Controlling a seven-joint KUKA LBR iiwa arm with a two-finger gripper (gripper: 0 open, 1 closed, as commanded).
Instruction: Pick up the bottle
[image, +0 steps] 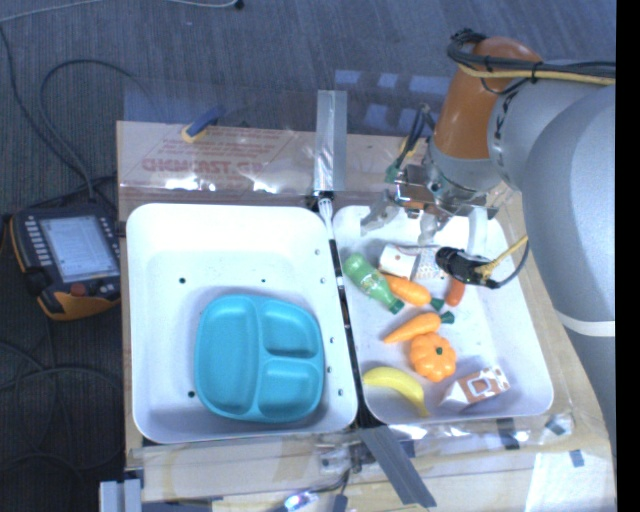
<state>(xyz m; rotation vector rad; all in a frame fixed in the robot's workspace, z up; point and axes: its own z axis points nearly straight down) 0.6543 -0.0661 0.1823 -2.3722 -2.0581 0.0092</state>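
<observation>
The bottle (368, 281) is green and lies on its side at the left edge of the right bin (520, 350), neck pointing toward the bin's back-left. My gripper (430, 245) hangs over the back of the same bin, to the right of the bottle and a little behind it, with a gap between them. Nothing of the bottle is in the gripper. The arm's orange band (475, 95) rises above the gripper.
Beside the bottle lie a small white block (397, 262), two carrots (410, 291) (412, 326), an orange pumpkin (433, 357), a banana (395, 385) and a small brown box (482, 384). The left bin (160, 240) holds a blue divided plate (260, 357). A pendant (68, 255) sits off-bench left.
</observation>
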